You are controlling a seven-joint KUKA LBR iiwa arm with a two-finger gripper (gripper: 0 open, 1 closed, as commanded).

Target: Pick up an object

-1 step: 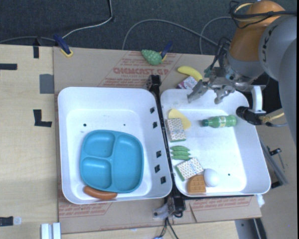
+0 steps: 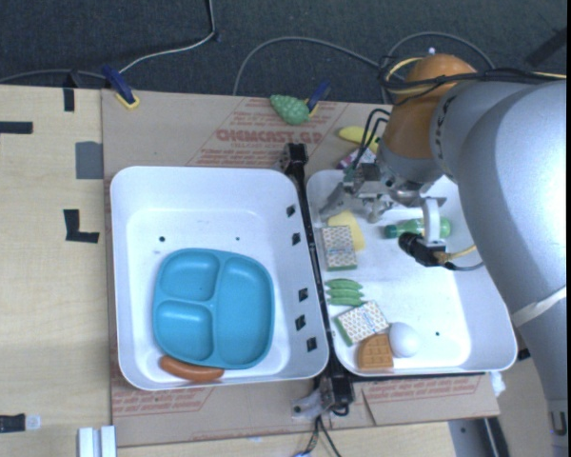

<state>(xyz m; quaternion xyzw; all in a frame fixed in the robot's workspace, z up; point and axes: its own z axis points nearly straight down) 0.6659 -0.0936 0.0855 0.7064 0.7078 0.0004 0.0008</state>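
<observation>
The big grey arm (image 2: 514, 188) comes in from the right and bends down over the right bin (image 2: 457, 303), with its orange band (image 2: 414, 112) sitting above the wrist. The gripper (image 2: 362, 193) hangs low at the bin's upper left corner, right by the divider between the bins, and whether it's open, closed or gripping something can't be told from this angle (too much metal clutter there). Just below it lies a checkered cloth (image 2: 339, 246) on a yellow piece (image 2: 347, 228). Further down are green pea pods (image 2: 344, 290), another checkered cloth (image 2: 362, 322), a waffle-looking cracker (image 2: 374, 352) and a white egg (image 2: 403, 339) touching it. A green item (image 2: 421, 227) lies beside the wrist. The left bin (image 2: 133, 255) holds a blue divided plate (image 2: 212, 307) with an orange sausage (image 2: 190, 370) at its lower edge.
</observation>
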